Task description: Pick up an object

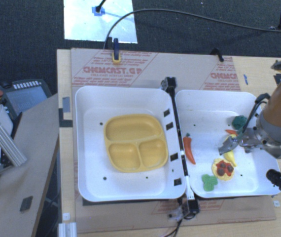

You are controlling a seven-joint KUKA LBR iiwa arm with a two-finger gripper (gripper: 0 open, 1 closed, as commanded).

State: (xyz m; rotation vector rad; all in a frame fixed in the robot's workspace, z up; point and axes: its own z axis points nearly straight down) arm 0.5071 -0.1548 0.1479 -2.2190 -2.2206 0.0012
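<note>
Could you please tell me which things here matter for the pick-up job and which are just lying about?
Job: gripper; red chili pepper; small pizza; green broccoli piece; yellow piece; dark green piece.

Lying about: yellow divided tray; teach pendant.

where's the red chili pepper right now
The red chili pepper lies in the right bin, hard against its left wall by the divider, left of the little pizza and above the green broccoli piece.

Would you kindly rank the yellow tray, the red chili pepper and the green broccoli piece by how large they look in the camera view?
1. Yellow tray, by far the largest.
2. Red chili pepper.
3. Green broccoli piece, though close to the pepper: shorter but wider, so that order is unsure.
</note>
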